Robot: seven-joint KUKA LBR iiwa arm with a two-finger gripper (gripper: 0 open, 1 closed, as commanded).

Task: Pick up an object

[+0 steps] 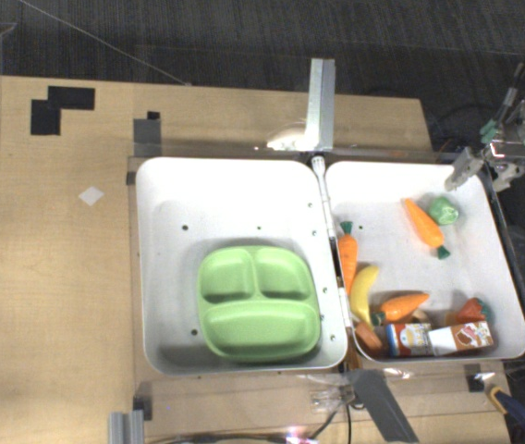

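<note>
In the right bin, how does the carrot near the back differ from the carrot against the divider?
The back carrot lies in open floor, slanting, beside a small green item; the divider carrot lies along the bin's left wall, next to the banana. The back carrot looks thicker; the divider carrot slimmer. Both are orange with green ends.

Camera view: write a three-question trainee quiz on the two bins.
1. True or false: the green tray lies in the left bin.
2. Which lies nearest the gripper? A banana B green-topped carrot C juice carton
3. Fill in: the carton rests against the right bin's ____ wall.

Key: 1 true; 2 B; 3 near (bottom of the view).
</note>
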